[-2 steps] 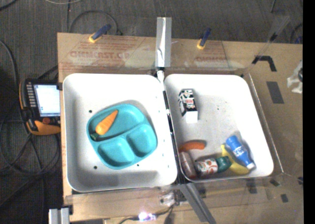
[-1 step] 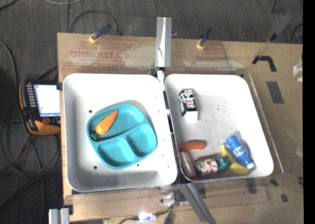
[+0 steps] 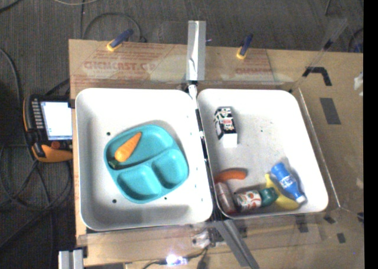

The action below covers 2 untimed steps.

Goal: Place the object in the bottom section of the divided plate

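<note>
A turquoise divided plate lies in the left bin. An orange carrot rests in the plate's large upper-left section. The two smaller sections on the plate's lower right hold nothing. The right bin holds a small black-and-white milk carton near its upper left.
Along the right bin's front edge lie an orange sausage-like piece, a small can, a blue bottle and a yellow banana-like toy. A metal post stands behind the bins. A handheld pendant sits left of the bench.
</note>
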Motion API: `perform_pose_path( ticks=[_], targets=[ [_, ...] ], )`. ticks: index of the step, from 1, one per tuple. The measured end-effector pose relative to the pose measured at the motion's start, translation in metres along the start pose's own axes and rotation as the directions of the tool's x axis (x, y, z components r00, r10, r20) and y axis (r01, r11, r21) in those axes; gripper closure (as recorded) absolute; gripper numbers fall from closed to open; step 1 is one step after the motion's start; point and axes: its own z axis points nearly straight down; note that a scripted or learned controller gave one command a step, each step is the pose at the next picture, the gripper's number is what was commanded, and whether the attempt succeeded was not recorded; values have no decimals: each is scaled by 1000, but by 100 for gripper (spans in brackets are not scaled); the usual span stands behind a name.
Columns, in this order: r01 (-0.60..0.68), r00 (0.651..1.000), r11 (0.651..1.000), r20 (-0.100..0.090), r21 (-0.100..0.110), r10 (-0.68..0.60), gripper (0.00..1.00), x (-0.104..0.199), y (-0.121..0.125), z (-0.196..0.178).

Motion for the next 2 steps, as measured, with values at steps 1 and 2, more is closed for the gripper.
perform_pose_path(
  ticks=[1,2],
  targets=[
    [177,984,984,-7,-1,-177,100,-52,-25,8],
    [177,984,984,-3,0,-177,100,-51,-24,0]
  ],
)
